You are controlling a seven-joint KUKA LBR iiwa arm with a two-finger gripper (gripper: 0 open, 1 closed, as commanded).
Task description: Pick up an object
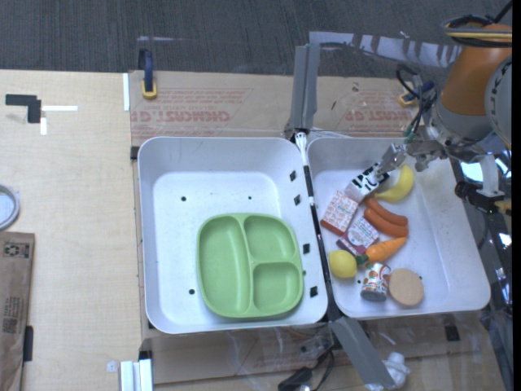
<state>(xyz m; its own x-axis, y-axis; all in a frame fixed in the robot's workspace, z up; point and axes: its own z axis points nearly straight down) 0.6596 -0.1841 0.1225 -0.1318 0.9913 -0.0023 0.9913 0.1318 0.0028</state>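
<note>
Looking like a robotics lab: plywood bench point(65, 161) sitting over dark carpet point(203, 15), two white bins point(155, 218) butting side by side on cardboard sheeting point(220, 108), a clamp point(147, 76) pinning it down, toy food point(383, 218) lying as test props, cables point(415, 88) trailing off the arm point(480, 72).

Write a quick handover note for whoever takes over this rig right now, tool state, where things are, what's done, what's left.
Tool: low in the right bin, at the banana; grip unclear.
Right bin: banana, sausage, carrot, lemon, snack packets, small can, round cookie.
Left bin: green divided plate.
Done: nothing visibly lifted.
Left: grasp one item and lift it.
</note>
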